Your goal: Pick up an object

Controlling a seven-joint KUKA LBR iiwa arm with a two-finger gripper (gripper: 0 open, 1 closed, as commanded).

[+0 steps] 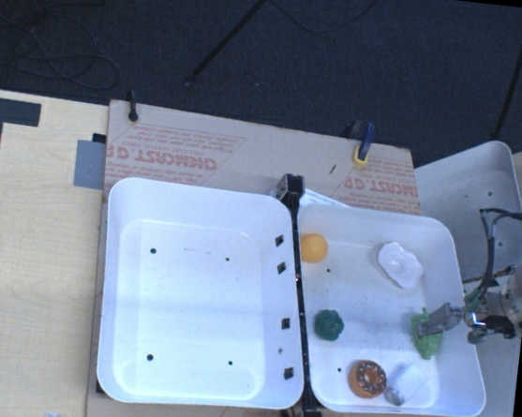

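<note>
Dark floor lies behind our desk. We reach into the right bin at three o'clock, jaws clamped on a green object. Orange ball, white lump, dark green piece and doughnut lie nearby.

Two white bins sit side by side on cardboard. The right bin holds an orange ball, a white lump, a dark green piece, a doughnut and a light green thing. The gripper is at the light green thing, near the bin's right wall.
</note>
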